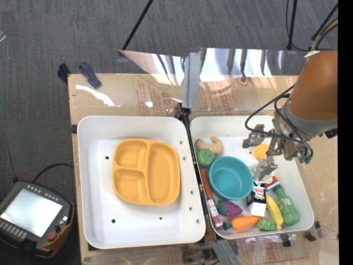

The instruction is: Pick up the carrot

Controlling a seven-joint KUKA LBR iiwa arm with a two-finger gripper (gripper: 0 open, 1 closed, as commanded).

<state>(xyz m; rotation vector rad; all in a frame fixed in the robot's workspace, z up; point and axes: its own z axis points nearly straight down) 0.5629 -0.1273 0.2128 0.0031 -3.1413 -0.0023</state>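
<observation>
The gripper [266, 169] hangs just right of the teal bowl [230, 178], its finger state unclear, while the carrot [246, 222] lies below that bowl.

This is a robotics lab rather than a home. 2 shallow white bins [88, 148] sit on a bare cardboard-covered bench [132, 95] over dark grey carpet [66, 21]. A teach pendant [33, 217] with a cable lies on the floor, and black stand legs [142, 15] cross above. The food is plastic toys [242, 206].
</observation>
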